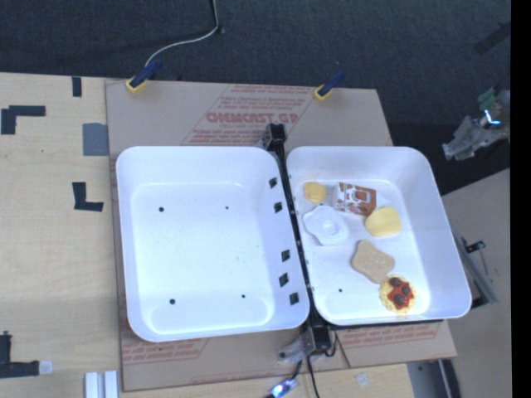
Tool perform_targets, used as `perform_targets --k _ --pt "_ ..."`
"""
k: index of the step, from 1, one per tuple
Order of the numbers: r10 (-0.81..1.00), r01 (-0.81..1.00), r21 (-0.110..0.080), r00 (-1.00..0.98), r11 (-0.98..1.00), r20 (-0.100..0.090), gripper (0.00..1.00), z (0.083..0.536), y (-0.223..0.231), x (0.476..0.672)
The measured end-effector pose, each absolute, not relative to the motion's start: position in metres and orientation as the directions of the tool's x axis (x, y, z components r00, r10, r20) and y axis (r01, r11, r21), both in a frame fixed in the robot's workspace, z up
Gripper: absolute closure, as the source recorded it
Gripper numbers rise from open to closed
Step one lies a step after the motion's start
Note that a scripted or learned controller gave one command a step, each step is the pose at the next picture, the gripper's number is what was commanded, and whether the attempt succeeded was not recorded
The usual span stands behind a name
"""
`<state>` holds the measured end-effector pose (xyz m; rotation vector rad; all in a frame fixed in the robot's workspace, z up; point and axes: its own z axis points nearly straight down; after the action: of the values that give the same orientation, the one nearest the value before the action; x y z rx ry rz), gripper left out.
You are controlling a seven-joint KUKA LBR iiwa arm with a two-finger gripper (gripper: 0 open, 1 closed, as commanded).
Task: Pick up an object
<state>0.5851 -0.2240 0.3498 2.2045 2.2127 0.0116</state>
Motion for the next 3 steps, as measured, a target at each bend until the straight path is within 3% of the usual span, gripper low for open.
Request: perform_targets --k 1,2,3 --pt "1.0 1.0 0.019 -0.003 0.003 -0.008 1.0 0.539 -0.223 0.585" --pt "1.0 1.0 0.004 -0.007 0.007 -0.002 1.0 0.534 -0.188 0.672" --pt "1.0 1.0 -0.011 -0.003 0.003 0.004 1.0 0.457 -0.135 0.591"
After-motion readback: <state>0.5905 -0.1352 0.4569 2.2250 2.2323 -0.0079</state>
